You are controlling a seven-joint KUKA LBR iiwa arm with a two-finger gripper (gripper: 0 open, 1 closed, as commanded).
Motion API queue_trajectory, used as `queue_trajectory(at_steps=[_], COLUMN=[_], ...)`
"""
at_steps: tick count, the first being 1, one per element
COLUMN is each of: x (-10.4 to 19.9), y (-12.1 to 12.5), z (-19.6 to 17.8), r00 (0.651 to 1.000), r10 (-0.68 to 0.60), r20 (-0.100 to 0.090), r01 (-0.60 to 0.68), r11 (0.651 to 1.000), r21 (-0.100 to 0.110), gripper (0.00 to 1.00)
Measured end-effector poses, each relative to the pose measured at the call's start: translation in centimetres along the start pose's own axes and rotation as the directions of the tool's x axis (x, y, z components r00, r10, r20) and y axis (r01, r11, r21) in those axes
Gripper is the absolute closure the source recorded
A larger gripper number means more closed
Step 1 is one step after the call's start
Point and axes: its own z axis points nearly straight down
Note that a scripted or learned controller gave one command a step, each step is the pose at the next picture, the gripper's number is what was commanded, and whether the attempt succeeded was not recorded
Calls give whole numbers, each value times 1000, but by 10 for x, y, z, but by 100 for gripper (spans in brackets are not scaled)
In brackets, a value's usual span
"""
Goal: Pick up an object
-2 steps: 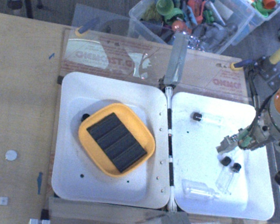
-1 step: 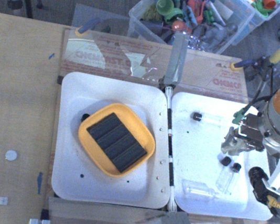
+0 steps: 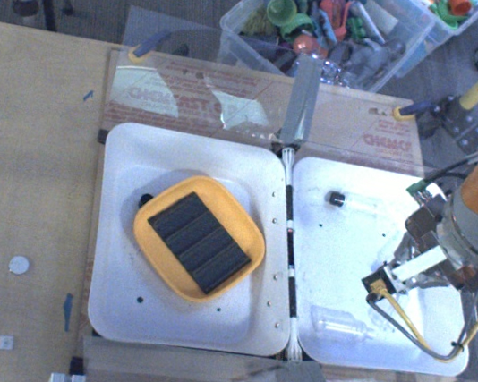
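A yellow square dish (image 3: pixel 198 238) with a dark ribbed insert lies tilted in the left bin (image 3: pixel 103 299). A small black thing (image 3: pixel 145 200) peeks out from under its far left edge. In the right bin (image 3: pixel 340 239) a clear tube with a black cap (image 3: pixel 338 198) lies near the far side. A second clear plastic piece (image 3: pixel 339 322) rests near the front wall. My gripper (image 3: pixel 412 253) hangs over the right half of the right bin, above bare bin floor and apart from both clear pieces. I see nothing held in it.
A raised divider (image 3: pixel 290 239) separates the two bins. A clear tub of colourful toys (image 3: pixel 340 21) stands behind the bench. A yellow cable (image 3: pixel 415 331) loops low over the right bin's front right corner.
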Motion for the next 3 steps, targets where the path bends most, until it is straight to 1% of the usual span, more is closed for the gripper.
queue_trajectory(at_steps=[1, 2, 3], x=[-8, -19, -91], y=[10, 50, 114], z=[-69, -109, 25], r00=[905, 882, 880], r10=[424, 471, 475], r20=[-4, -4, -3], r01=[-424, -471, -475], r11=[905, 882, 880], r21=[-4, -4, -1], gripper=[100, 100, 100])
